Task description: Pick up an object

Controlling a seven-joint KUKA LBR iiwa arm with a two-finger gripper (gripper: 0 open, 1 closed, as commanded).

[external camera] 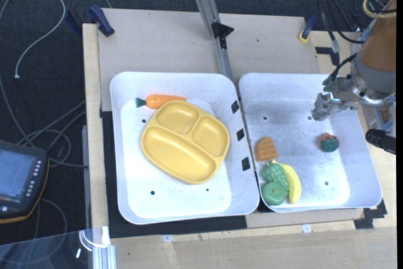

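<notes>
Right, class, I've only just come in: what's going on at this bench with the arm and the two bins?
A grey robot arm reaches in from the right, its gripper hanging over the right bin with nothing visibly held. Just below it lies a small red and green toy. Toward that bin's near left corner sit a waffle-like piece, green grapes, a banana and a green round fruit. The left bin holds a yellow divided plate and a carrot. Nothing has been picked up yet.
</notes>
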